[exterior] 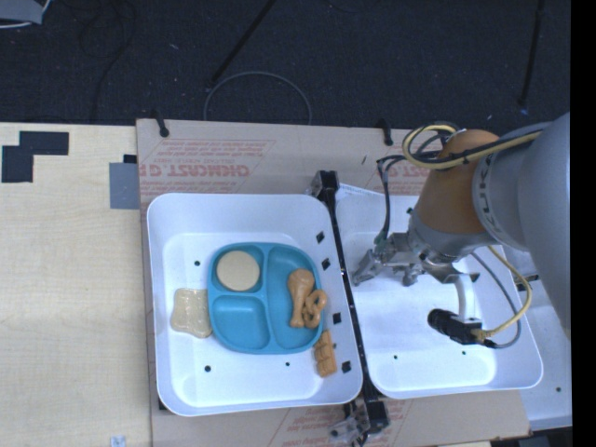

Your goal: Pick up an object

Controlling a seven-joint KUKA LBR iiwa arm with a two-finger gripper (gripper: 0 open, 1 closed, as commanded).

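A grey robot arm with an orange band (466, 198) reaches into the right shallow white bin (517, 371), its metal gripper (386, 266) low near the divider; the fingers' spread cannot be told. In the left white bin (177, 222), a blue divided plastic tray (247, 329) holds a round tan biscuit (237, 270) and a tan pretzel-like piece (305, 298).

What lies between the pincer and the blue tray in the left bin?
In the camera view, the black divider where the two bins meet lies between the pincer and the blue tray, along with a tan pretzel-like piece in the tray's right compartment.
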